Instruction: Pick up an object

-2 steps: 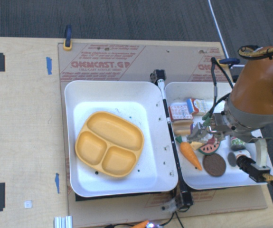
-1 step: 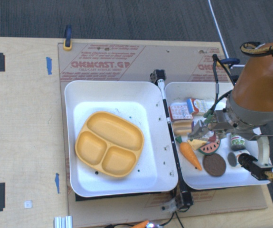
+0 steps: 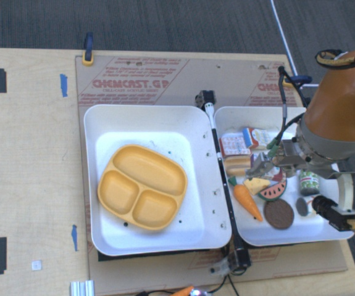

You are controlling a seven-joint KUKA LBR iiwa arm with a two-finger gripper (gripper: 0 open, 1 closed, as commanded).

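Toy carrot (image 3: 248, 201): right bin (image 3: 325, 234), near its left wall, long axis slanting leaf-end up-left to tip down-right; lies just below-left of gripper (image 3: 265, 163) (finger state: cannot tell), melon slice (image 3: 272, 189) to carrot's right

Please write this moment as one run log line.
grey metal claw | low in right white bin | above orange toy carrot | no object held
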